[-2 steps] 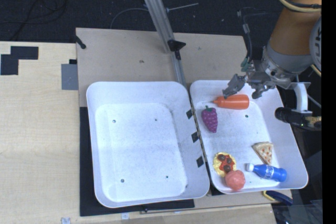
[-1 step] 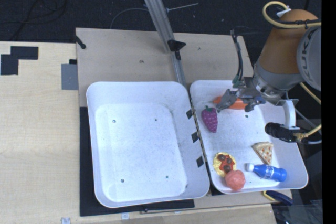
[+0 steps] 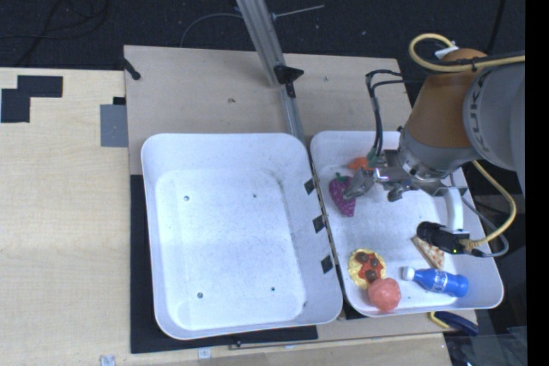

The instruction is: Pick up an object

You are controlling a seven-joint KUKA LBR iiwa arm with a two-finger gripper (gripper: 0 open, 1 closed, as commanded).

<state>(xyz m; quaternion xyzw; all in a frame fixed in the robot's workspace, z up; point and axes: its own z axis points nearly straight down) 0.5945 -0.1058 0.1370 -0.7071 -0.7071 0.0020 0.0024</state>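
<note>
Purple grape cluster (image 3: 343,196) lying in the right bin (image 3: 480,297), close to its left wall, in the upper part of that bin. Just beside it, on its right, the gripper (image 3: 371,182), low over the bin floor and seeming to touch the cluster's upper edge. Cannot tell from this slanted view whether the gripper is open or closed, and nothing clearly seen clamped in it. A small orange-red piece (image 3: 358,162) just above the gripper tip, very near.

Further toward the front of the same bin: a yellow and red toy (image 3: 366,264), a pink ball (image 3: 384,294), a blue bottle (image 3: 437,280), all well apart from the gripper. Left bin (image 3: 163,159) beside, separated by the two walls.

Probably at the grasp step, not yet a lift. Risks from here: pushing the cluster against the bin wall instead of enclosing it, because of the sideways contact; closing on only one soft grape and losing it during the lift; catching the orange-red piece together with it, or knocking it away
</note>
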